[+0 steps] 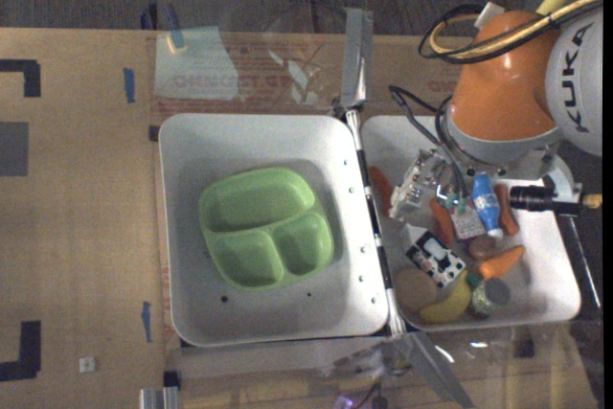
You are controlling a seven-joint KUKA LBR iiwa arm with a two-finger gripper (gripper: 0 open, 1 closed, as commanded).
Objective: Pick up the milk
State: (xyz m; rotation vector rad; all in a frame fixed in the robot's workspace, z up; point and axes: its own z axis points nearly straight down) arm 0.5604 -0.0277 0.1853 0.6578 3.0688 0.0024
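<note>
The milk [436,260] is a small carton with black and white cow patches. It lies flat in the right bin [556,287], near that bin's front left. My gripper [418,187] hangs over the left part of the same bin, behind the milk and a little to its left, apart from it. The grey arm with its orange band [498,81] covers the back of the right bin.
Around the milk lie a blue bottle [486,204], orange carrots [502,262], a banana [446,306], a tan round piece [414,286] and a small can [488,298]. The left bin [192,148] holds a green divided tray [268,227].
</note>
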